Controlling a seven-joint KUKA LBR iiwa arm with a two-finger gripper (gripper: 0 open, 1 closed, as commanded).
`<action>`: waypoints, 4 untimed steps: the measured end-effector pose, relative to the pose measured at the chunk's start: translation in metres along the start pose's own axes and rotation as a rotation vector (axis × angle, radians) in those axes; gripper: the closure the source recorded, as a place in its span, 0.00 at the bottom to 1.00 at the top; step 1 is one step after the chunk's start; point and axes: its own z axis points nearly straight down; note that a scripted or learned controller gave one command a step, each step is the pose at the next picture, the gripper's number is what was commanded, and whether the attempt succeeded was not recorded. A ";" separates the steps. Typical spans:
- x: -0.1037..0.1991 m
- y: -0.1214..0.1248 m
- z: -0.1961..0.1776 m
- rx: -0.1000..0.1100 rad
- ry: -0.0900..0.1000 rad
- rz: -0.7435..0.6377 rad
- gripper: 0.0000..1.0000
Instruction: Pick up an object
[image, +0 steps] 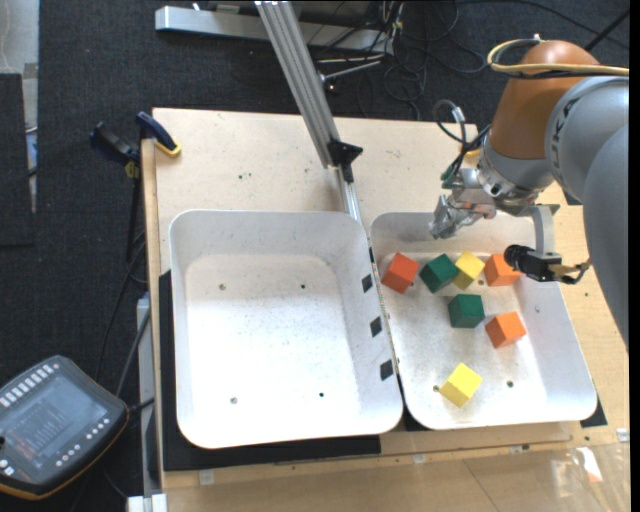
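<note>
Here my claw (447, 226) hangs over the right bin's (560, 395) far edge — grip state I cannot tell — because the blocks cluster just below; nearest is the green block (438, 273), an easy first target.

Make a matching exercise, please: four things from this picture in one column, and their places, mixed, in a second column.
Things:
1. lone yellow cube
2. gripper
3. handheld control unit
4. left bin

Places:
A. lower left corner of the view
B. near end of the right bin
C. above the far end of the right bin
D. beside the bin with the cubes

Pairs: 1-B, 2-C, 3-A, 4-D
</note>
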 end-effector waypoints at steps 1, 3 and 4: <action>-0.004 0.000 -0.044 -0.003 0.000 0.004 1.00; 0.048 -0.020 -0.066 0.004 0.004 -0.004 1.00; 0.105 -0.036 -0.058 0.006 0.004 -0.005 1.00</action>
